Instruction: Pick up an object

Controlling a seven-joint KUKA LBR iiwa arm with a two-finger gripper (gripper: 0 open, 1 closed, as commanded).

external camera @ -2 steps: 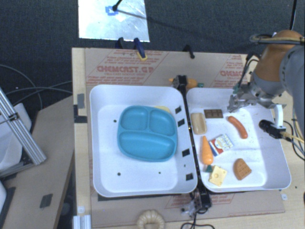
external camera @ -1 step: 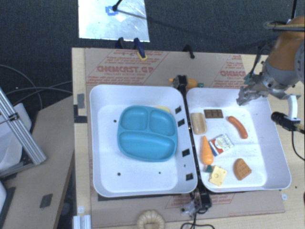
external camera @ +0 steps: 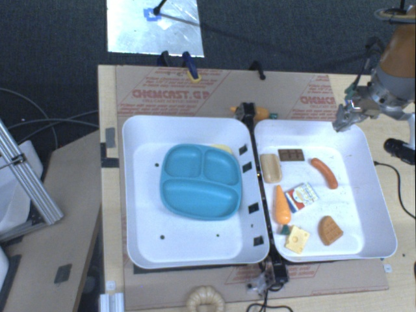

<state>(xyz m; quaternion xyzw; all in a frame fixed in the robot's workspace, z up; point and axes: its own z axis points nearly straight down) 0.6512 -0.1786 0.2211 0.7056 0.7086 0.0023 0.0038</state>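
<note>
- Cardboard [external camera: 214, 86] lies under both bins as a bench liner; you can read "CHEMCAST GP" printed in red along its far edge, twice, upside down from your seat.
- Left bin [external camera: 140, 194] holds a blue divided plate [external camera: 200, 181], lying flat at the middle, so you have little to grasp there.
- Right bin [external camera: 374, 194] carries the pickable toys, spread apart so each can be gripped alone: chocolate bar [external camera: 290, 154], bread roll [external camera: 270, 168], sausage [external camera: 324, 172], carrot [external camera: 281, 205], small printed carton [external camera: 301, 195], cheese wedge [external camera: 298, 239], brown biscuit [external camera: 330, 229]. The carton's print is too small to read.
- Gripper [external camera: 346, 117] hangs over the right bin's far right corner, away from every toy; nothing shows between its fingers, and you cannot tell whether they are open.
</note>
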